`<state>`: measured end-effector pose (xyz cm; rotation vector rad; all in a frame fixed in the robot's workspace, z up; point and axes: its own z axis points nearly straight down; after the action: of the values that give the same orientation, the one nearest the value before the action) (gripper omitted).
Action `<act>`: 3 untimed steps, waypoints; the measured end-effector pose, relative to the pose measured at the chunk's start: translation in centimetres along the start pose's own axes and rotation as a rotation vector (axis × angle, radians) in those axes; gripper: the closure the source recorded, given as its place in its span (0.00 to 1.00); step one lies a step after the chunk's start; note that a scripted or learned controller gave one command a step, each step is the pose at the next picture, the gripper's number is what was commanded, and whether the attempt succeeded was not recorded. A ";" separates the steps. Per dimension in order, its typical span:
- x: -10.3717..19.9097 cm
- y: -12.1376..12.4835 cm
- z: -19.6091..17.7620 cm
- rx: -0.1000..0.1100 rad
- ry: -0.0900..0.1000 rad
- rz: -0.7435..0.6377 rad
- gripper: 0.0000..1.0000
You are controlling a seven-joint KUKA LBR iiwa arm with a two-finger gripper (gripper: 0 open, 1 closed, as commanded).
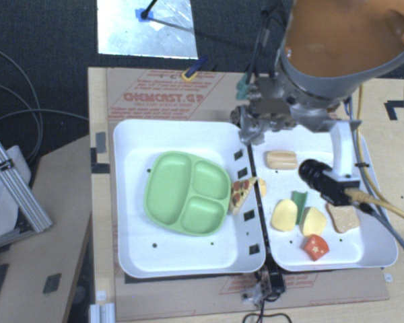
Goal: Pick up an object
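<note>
end effector (pixel 252 134) at top of divider between bins, jaw state can't tell | pizza slice (pixel 242 192) straddles divider, long axis upright | green tray (pixel 186 194) mid-left bin (pixel 131 247), open rim around

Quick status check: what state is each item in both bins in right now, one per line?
Green divided plate: flat in the left bin.
Pizza slice: lying across the wall between the bins.
Bread roll: lying free, right bin.
Yellow pieces: resting, untouched.
Red piece: resting near the front.
Toast: lying flat.
</note>
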<state>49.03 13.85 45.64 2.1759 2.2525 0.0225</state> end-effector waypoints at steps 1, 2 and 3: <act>-0.7 -0.7 10.7 0.026 -0.006 0.036 1.00; -0.6 -0.4 9.0 0.013 -0.001 0.032 1.00; -0.6 -0.4 8.0 0.011 0.000 0.030 1.00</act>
<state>48.82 13.25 37.68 2.2147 2.2254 0.0102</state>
